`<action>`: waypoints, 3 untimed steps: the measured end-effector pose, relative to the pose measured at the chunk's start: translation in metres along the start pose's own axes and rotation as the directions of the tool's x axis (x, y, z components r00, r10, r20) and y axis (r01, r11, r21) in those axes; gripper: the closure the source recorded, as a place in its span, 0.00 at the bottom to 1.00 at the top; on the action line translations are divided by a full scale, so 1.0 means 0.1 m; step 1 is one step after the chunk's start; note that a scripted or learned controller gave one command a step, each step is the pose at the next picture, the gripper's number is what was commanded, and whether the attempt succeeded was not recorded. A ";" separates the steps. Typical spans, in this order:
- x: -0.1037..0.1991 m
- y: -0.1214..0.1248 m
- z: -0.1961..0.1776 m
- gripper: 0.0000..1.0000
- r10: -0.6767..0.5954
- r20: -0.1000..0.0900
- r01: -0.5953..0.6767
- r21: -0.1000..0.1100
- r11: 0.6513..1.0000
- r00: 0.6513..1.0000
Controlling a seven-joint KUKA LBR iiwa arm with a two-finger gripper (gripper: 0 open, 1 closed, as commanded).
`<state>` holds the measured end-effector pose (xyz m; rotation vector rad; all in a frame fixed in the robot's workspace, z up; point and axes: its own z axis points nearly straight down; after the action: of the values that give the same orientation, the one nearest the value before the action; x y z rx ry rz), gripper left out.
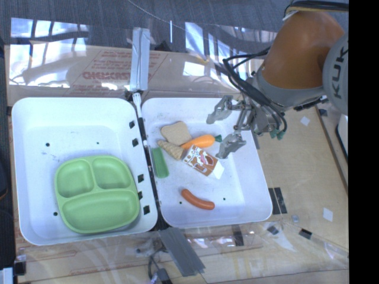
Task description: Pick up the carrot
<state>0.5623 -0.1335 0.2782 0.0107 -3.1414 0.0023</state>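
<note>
1. The carrot [200, 141] lies in the right bin [251, 188], in its upper middle part; it is orange, set at a slight slant, with a small green stub at its right end; nothing grips it.
2. The gripper [224, 130] hangs over the right bin's upper right part, just to the right of the carrot; its two fingers stand spread apart, one up near the bin's back wall, the other lower down near the carrot's green end; there is nothing between them; whether the lower finger touches the carrot's tip I cannot tell.
3. The arm [299, 52] comes in from the right, its orange band bulking large above the wrist; dark cables loop from it down toward the gripper.
4. Just left of the carrot lies a tan slice of toy bread [176, 132]; under that, a waffle cone [170, 149] points toward the bin's left wall; its wide end is close against the carrot's left end.
5. A small carton [202, 161] with a red and white print lies tilted just below the carrot; a green stick-shaped piece [160, 163] lies along the bin's left wall; a sausage [198, 199] lies apart from the rest, nearer the front wall.
6. The left bin [35, 129] holds a green divided plate [98, 193] with three compartments, set toward the bin's front; the two bins sit side by side, touching along their shared edge.
</note>
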 end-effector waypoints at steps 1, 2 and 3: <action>-0.70 0.03 1.08 0.00 0.267 -0.005 -0.267 -0.001 0.964 0.964; -0.84 -0.18 1.82 0.00 0.358 0.008 -0.358 -0.002 0.934 0.934; -0.86 -0.15 1.69 1.00 0.349 0.013 -0.349 -0.002 0.937 0.937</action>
<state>0.6484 -0.1486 0.1088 -0.5495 -3.1064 0.0022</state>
